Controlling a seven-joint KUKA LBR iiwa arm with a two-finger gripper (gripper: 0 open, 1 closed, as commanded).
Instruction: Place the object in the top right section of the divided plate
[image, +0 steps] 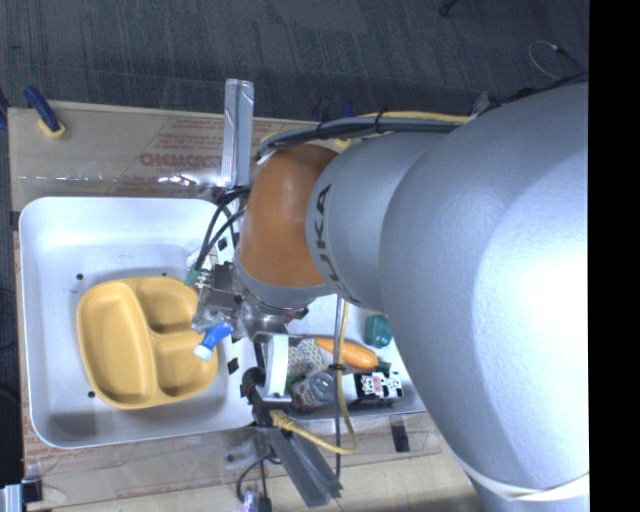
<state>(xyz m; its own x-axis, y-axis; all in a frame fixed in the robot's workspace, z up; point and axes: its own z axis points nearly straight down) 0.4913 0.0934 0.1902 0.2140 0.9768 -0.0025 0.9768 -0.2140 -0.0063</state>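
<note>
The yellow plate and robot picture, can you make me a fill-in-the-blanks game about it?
1. The divided plate is the colour ____.
2. The plate lies in the ____ bin of the camera view.
3. The band above the arm's wrist is ____.
4. The orange carrot-shaped toy lies in the ____ bin.

Missing words: yellow, left, orange, right

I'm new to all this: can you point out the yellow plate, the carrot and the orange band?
yellow plate (115, 345): camera view, floor of its large left section.
carrot (348, 352): camera view, middle of its body.
orange band (280, 225): camera view, its rounded middle.
</note>
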